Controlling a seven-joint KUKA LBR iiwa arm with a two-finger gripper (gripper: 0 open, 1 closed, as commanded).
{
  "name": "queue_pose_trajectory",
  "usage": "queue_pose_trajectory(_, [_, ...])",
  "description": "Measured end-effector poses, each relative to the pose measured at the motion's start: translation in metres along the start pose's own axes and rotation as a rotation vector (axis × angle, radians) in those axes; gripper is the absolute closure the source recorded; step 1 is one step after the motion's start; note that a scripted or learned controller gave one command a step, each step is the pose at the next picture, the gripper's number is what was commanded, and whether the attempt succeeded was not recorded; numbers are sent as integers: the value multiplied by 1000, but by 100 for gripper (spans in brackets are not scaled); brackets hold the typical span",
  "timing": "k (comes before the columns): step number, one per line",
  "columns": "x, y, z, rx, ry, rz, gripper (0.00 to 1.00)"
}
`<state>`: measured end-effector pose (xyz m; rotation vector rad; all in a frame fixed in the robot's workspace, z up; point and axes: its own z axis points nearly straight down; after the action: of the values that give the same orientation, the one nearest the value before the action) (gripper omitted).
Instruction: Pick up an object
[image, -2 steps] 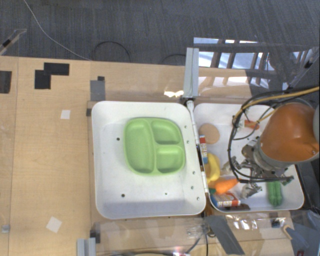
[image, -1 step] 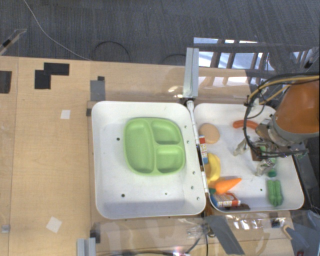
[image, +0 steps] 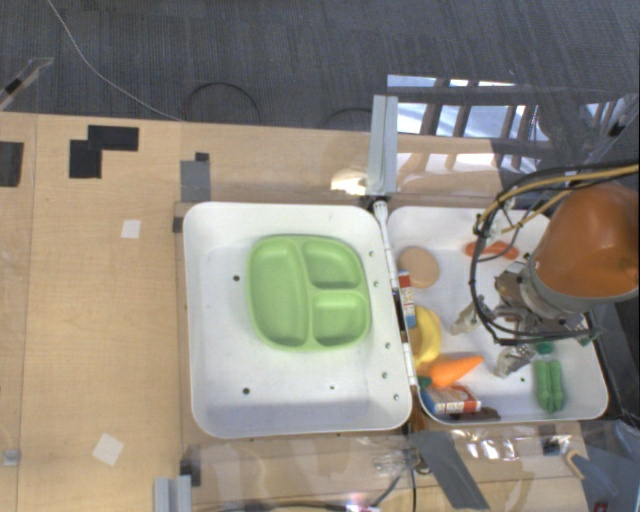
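The right bin (image: 600, 400) holds several small items. Among them are a tan round piece (image: 418, 267), a yellow banana (image: 428, 335), an orange carrot (image: 452, 369), a red and white tube (image: 456, 404) and a green block (image: 548, 385). My gripper (image: 489, 342) hangs low over the middle of this bin, under the orange-banded wrist (image: 592, 245). It is open, with bare white bin floor between its fingers. The carrot lies just left of and below the lower finger (image: 511, 362). The green block lies to the gripper's right.
The left bin (image: 220, 400) carries a green divided plate (image: 307, 291). A small orange piece (image: 481, 248) lies at the back of the right bin, partly under the arm's cables (image: 500, 215). A metal rail (image: 396, 300) separates the bins.
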<state>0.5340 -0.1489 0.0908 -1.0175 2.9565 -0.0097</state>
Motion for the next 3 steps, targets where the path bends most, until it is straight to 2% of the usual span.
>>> queue_pose_trajectory(1, [-15,-73,3,1,1,-93,0])
queue_pose_trajectory(3, [12,-14,0,3,-1,-125,0])
